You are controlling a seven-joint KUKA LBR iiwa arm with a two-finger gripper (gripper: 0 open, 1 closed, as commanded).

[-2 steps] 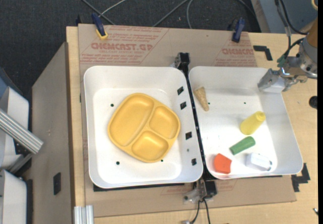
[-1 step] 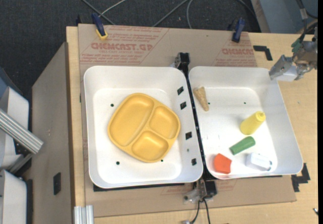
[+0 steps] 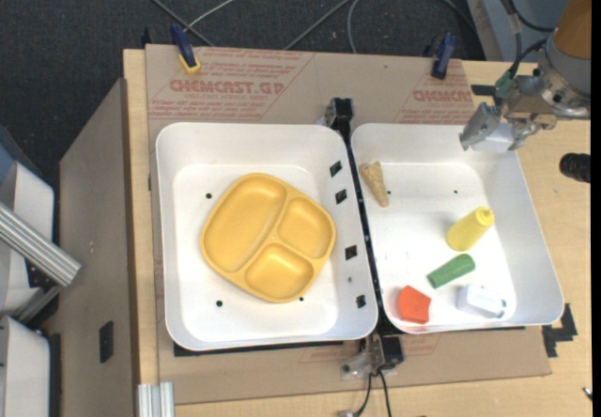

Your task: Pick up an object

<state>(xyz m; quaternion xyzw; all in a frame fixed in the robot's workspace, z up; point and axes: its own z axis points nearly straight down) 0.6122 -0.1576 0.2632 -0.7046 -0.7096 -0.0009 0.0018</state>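
The right bin [image 3: 529, 218] holds several small objects. A tan, cone-like piece [image 3: 376, 183] lies near its far left corner. A yellow bottle [image 3: 470, 228] rests right of the bin's middle, with a green cylinder [image 3: 451, 270] just in front of it. Along the near edge sit a red block [image 3: 414, 304] and a white and blue object [image 3: 482, 301]. My gripper [image 3: 497, 131] hovers over the bin's far right corner, well apart from all of them. Its two fingers stand open with nothing between them.
The left bin [image 3: 167, 218] holds a yellow divided plate [image 3: 269, 237]. A black divider with clips [image 3: 352, 218] runs between the bins. Clamps [image 3: 186, 51] hold the cardboard base at the back, and cables lie beyond it.
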